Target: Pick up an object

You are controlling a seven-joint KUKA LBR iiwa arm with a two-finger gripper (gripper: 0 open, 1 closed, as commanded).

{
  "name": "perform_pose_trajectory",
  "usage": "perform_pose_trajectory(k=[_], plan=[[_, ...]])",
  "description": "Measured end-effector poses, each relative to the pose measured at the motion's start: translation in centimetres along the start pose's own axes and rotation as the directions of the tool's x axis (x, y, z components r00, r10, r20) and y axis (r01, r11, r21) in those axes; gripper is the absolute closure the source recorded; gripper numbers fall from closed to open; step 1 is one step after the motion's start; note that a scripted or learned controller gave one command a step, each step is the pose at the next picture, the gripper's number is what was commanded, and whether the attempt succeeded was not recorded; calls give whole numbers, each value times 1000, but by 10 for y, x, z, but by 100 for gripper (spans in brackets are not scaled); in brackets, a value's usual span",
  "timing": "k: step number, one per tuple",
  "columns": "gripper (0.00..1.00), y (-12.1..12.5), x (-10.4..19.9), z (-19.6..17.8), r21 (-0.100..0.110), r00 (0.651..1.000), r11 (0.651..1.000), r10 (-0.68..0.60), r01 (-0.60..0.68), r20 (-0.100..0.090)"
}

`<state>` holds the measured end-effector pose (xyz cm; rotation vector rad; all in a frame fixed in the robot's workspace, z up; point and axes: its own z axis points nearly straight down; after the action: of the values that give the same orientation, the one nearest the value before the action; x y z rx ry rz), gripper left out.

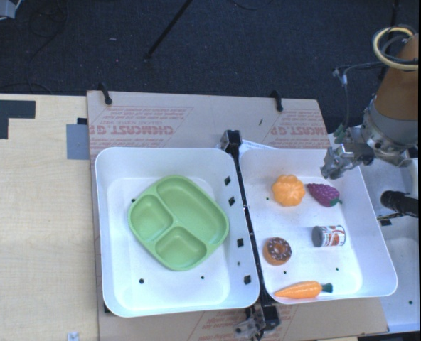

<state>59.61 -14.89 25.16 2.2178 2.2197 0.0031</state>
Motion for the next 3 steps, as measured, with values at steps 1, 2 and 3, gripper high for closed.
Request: perform_pose_trajectory(k=[1, 2, 3], plan=[[100, 1, -1, -37, 2, 1000, 1000, 0, 0, -1], [100, -13, 50, -16, 10, 1000, 1000, -3, 3, -4], [100, -27, 104, 2, 10, 1000, 1000, -3, 3, -4]])
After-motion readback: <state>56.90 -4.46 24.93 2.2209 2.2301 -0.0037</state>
